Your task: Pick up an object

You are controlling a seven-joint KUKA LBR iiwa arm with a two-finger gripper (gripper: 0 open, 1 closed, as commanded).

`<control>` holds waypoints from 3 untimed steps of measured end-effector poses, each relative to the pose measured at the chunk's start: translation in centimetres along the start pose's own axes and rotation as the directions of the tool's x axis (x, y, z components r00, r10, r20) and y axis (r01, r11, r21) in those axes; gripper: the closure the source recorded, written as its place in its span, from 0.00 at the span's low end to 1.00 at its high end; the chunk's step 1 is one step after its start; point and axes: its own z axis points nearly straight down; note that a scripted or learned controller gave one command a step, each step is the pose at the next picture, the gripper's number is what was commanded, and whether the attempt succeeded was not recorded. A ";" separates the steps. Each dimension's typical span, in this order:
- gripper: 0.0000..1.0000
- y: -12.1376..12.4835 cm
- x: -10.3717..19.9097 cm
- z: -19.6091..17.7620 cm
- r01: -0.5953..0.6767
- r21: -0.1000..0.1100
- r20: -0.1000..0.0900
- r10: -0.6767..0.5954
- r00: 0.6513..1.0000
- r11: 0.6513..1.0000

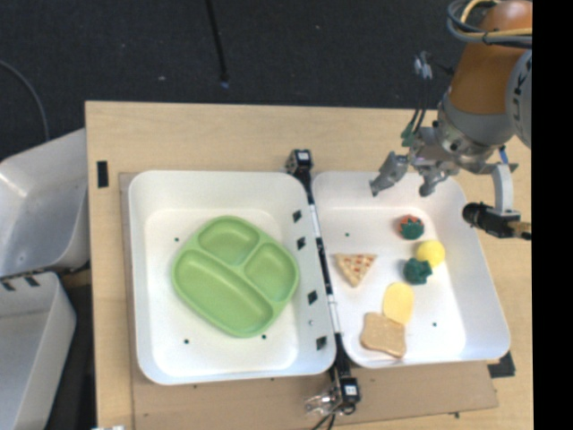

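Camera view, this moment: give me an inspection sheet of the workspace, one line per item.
Surface: wooden bench bearing left bin and right bin, side by side.
Job's things: in the right bin, pizza slice, bread slice, yellow piece, yellow ball, two green pieces.
Clutter: green divided plate in the left bin.
Grippers: gripper over the right bin's far edge, jaws open, nothing between them.
Cables: black cable beyond the bench.
Surroundings: white container at left.
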 end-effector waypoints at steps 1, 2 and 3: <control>0.00 0.2 0.0 -0.8 0.002 -0.014 0.001 -0.002 1.000 1.000; 0.00 0.2 -0.8 3.6 0.000 -0.010 0.003 0.000 1.000 1.000; 0.00 1.0 -1.4 8.4 -0.001 -0.010 0.003 0.002 1.000 1.000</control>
